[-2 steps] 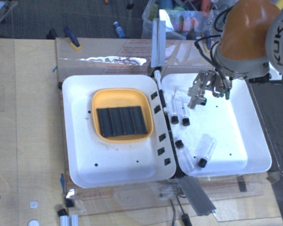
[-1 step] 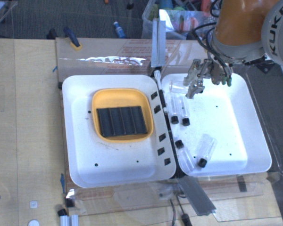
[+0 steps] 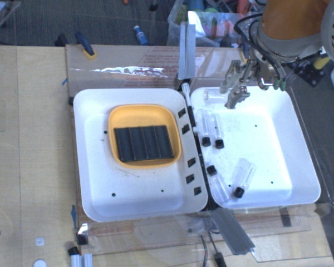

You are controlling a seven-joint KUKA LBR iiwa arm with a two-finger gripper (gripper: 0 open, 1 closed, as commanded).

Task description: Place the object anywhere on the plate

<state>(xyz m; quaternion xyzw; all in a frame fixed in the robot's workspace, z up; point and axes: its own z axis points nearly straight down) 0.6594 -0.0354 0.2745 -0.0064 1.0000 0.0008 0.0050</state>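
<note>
A yellow plate (image 3: 118, 117) sits in the left bin (image 3: 94, 193) and bears a black ribbed slab (image 3: 143, 143). In the right bin (image 3: 289, 149) lie several clear tubes with black caps. Two of them (image 3: 210, 131) lie near the bin's left wall, and another (image 3: 242, 177) lies toward the front. My gripper (image 3: 234, 95) hangs over the back left corner of the right bin, above and behind the two tubes. A faint clear shape (image 3: 212, 97) lies on the bin floor just left of it.
A row of black clips (image 3: 189, 149) runs along the divider between the bins. A grey upright bar (image 3: 183, 49) stands behind the divider. Cables and the orange-banded wrist (image 3: 292, 10) loom over the right bin's back edge.
</note>
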